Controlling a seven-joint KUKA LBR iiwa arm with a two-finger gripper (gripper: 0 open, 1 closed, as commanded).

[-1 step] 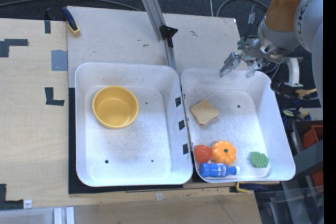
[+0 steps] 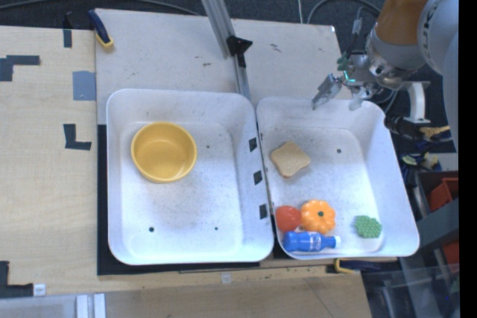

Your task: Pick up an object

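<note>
My gripper hangs over the far rim of the right bin, fingers spread apart with nothing between them. In that bin lie a tan bread slice near the middle left, and along the near edge a red tomato, an orange pumpkin, a blue bottle on its side and a small green broccoli piece. A yellow bowl stands upright in the left bin. The gripper is well behind all the objects, touching none.
A grey metal pole slants from the top down to the junction between the bins. A blue-and-yellow tool lies at the bench's far left corner. Cables run to the right of the right bin.
</note>
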